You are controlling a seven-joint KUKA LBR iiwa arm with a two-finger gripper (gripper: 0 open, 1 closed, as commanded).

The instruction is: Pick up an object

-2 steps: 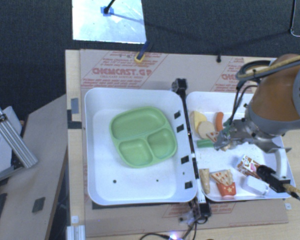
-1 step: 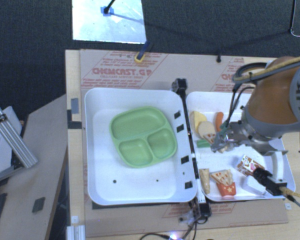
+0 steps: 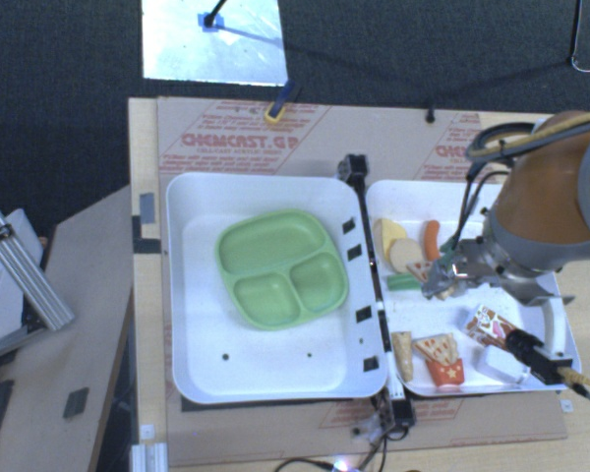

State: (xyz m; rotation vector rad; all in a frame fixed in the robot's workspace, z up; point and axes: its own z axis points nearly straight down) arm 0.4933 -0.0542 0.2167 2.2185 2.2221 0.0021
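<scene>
Bulking over the right bin (image 3: 546,386), the grey arm (image 3: 551,205) with its orange band fills the upper right of the view, its gripper (image 3: 442,281) lowered among the toy foods; whether it is spread or pressed together cannot be told, since the tip is a small blurred cluster of metal. Just beside it lie a green piece (image 3: 405,282), a tan slice (image 3: 406,254), a yellow wedge (image 3: 389,232) and an orange sausage shape (image 3: 431,238). Nearer the front edge sit a red fries carton (image 3: 441,358), a tan cone (image 3: 402,353) and a printed packet (image 3: 488,324) whose lettering is too small to read. Across the divider, the left bin (image 3: 192,362) holds a green three-part tray (image 3: 281,267). Behind both bins, the board (image 3: 241,138) reads "CHEMCAST GP" in red, repeated at the right where the arm cuts it off.
</scene>
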